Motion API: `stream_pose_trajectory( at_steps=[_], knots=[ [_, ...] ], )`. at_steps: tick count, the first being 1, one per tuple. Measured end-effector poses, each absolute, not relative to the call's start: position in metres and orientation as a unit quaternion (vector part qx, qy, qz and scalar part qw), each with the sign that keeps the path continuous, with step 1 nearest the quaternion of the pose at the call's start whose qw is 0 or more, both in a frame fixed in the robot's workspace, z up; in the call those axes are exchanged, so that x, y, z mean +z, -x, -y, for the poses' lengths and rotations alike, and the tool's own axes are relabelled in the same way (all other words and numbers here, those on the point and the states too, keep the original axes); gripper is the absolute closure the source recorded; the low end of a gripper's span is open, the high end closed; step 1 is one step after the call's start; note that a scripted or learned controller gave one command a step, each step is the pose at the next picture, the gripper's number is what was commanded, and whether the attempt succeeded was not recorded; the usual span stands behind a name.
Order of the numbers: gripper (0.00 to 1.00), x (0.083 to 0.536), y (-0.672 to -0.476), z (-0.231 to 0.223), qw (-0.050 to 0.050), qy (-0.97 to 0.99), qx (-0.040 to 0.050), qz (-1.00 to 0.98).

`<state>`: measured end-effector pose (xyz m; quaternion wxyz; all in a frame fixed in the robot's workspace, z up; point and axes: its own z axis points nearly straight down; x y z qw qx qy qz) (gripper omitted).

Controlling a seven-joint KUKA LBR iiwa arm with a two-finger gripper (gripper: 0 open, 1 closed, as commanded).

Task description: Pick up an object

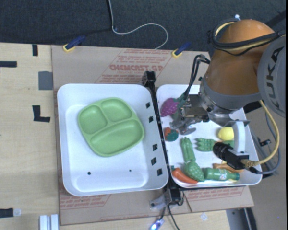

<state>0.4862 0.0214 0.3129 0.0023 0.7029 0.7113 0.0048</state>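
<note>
Camera view: the jaws (185, 123) hang low over the right bin (245, 178), toward its ten o'clock corner.
Likely target: the purple toy (169, 107), grape-like, sits at the jaws' ten o'clock, just beside them and near the wall between the bins.
Handling: looks like light, hard, smooth plastic; a grip across its narrow middle should hold, I'd judge, though it could slip.
Axis: too rounded and small to call a clear long axis or heading.
Jaws state: cannot tell how far apart they are; nothing seen held between them.
Nearby: a small red-and-teal piece (171, 134) lies at the jaws' seven o'clock.
Further out: a green cucumber-like toy (187, 149) runs roughly twelve to six; a yellow lemon-like toy (226, 133) sits at three o'clock.
Left bin (69, 128): a green divided plate (111, 126) rests in it.
Counter (19, 143): carries both bins side by side.
</note>
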Motion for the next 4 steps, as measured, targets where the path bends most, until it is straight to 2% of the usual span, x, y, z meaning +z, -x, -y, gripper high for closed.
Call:
stream_pose_trajectory(
  at_steps=[1, 2, 3, 4],
  knots=[
    [1.0, 0.231, -0.481, -0.05, -0.004, -0.706, -0.0041, -0.708],
    [1.0, 0.312, -0.484, -0.074, 0.001, -0.705, 0.0025, -0.709],
    [1.0, 0.357, -0.484, -0.086, 0.001, -0.706, 0.0011, -0.708],
    [1.0, 0.401, -0.484, -0.03, 0.002, -0.708, 0.0007, -0.706]
  ],
)
